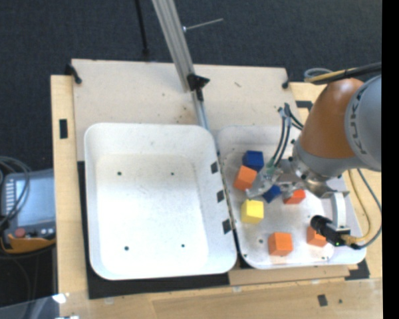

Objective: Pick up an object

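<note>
The right bin (253,258) holds several small blocks: a blue cube (253,159), an orange cube (245,177), a yellow cube (253,211), an orange cube (280,243), a small orange piece (316,238) and a red-orange piece (294,197). My gripper (271,183) reaches down from the arm on the right into the middle of this bin. A small blue block (272,193) sits right at its tips, between the yellow cube and the red-orange piece. I cannot make out whether that block is held.
The left bin (153,201) lies beside the right one. A slanted aluminium post (176,38) rises from the bench behind the bins. Cables run along the arm's wrist (282,138). A control box (23,208) sits off the bench at the left.
</note>
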